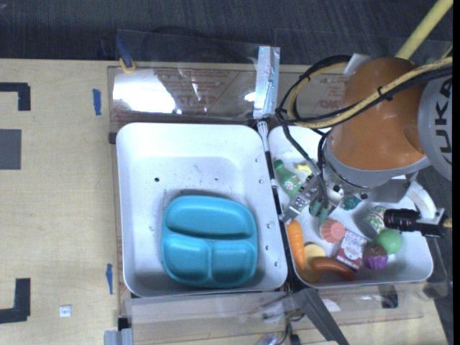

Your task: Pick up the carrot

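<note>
I see the carrot by the right bin's left wall — toy food crowding it; gripper just above, grip unreadable.

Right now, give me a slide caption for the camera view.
Tool hovers above the right white bin, near the orange toy carrot by its left wall.

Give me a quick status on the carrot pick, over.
Gripper low in right bin, finger state unclear. Carrot lying free at bin's left wall, just below gripper. Toy food crowds its right side: sausage, pink slice.
</note>
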Motion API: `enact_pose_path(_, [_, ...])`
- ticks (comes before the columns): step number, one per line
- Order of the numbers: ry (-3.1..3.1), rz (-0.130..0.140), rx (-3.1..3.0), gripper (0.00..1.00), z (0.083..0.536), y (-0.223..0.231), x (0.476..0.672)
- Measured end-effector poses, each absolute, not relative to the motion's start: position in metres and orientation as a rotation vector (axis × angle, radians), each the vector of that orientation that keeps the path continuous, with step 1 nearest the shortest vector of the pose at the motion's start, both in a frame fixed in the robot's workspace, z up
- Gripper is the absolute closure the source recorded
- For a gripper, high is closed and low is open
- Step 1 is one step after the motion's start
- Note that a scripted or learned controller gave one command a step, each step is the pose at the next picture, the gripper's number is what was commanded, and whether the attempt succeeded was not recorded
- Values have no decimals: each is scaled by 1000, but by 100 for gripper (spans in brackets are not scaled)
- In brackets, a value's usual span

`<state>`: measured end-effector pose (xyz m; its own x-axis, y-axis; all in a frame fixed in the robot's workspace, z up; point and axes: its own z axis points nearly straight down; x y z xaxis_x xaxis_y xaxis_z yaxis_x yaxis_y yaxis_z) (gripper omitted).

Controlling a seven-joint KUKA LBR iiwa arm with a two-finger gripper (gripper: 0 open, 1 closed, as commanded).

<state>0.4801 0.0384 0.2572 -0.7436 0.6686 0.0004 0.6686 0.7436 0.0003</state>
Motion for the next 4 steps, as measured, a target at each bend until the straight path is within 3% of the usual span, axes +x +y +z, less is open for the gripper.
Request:
enact_pose_path(1, [-2802,-2,-1430,100,260,-6,481])
enact_pose_path(2, [-2684,-1,-1635,100,255,56,480])
enact_pose_path(3, [-2992,1,-953,100,217,10,479])
enact_pose_path(4, [-2755,-6,-1523,100,428,50,480])
